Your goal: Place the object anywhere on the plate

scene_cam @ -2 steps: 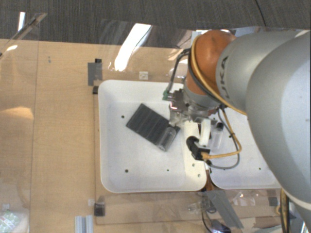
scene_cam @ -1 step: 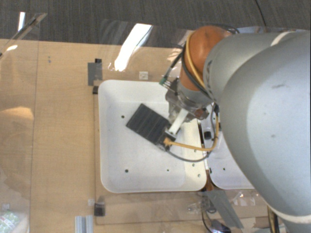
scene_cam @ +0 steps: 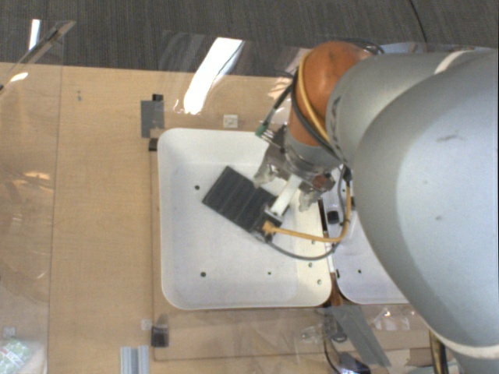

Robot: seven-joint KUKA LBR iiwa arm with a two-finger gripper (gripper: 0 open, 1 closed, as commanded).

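My gripper [scene_cam: 271, 171] hangs low over the upper right part of the left white bin [scene_cam: 203, 263], under the orange-banded wrist [scene_cam: 327, 76]. The wrist and the grey arm [scene_cam: 421, 178] cover the gripper from above, so what lies under it is hidden. The bare floor of the left bin around the gripper is plain white. The arm also hides most of the right bin [scene_cam: 366, 283]; only its near left corner is visible.
The two bins sit side by side on a wooden bench [scene_cam: 86, 209]. A clear plastic sheet [scene_cam: 47, 170] with glare lies over the bench's left part. Small black clamps [scene_cam: 153, 115] stand at the left bin's corners.
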